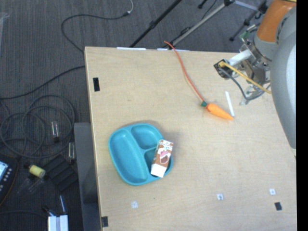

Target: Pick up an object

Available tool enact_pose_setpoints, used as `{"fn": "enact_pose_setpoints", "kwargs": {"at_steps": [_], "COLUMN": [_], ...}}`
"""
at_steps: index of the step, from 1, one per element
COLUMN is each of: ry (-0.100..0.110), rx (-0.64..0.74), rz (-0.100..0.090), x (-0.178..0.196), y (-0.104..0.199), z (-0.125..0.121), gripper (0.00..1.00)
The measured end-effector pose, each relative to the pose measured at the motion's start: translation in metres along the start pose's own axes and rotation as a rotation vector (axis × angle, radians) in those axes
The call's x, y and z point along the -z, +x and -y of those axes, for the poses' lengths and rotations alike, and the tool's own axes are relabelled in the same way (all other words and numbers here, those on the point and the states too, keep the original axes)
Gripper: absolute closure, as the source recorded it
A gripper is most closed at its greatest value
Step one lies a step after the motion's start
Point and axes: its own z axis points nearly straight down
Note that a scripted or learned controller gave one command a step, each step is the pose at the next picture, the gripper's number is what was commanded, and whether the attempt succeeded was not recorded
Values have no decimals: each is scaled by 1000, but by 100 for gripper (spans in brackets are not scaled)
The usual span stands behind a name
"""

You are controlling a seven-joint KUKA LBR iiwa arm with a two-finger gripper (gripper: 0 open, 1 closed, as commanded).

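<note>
Overhead view of the workbench (192,186) at a moment before any grasp. The gripper (250,97) hangs at the right of the bench, below the grey arm (288,81) with its orange band; whether its fingers stand apart or together cannot be told, since the wrist hardware and a yellow cable hide them. No object is seen between them. The nearest candidate, a toy carrot (219,111), lies flat on the bench just left of the gripper, with a small white stick (230,104) beside it and a long orange cord (185,73) running from its green end toward the far edge. Well apart, toward the near left, a blue divided plate (126,155) carries a small carton (162,159) that rests across its right rim. Likely hazards, judged from this layout: a descent slightly off line could close on the stick or on nothing; the carrot (tapered and smooth) may squirt out sideways; the cord could drag against a lift; the carton, perched on a rim, could tip if nudged.
</note>
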Motion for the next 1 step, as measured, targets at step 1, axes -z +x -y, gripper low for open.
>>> {"fn": "enact_pose_setpoints", "kwargs": {"at_steps": [1], "ry": [0], "rx": [-117], "rz": [-2], "x": [131], "y": [-7], "z": [-51], "gripper": [0]}}
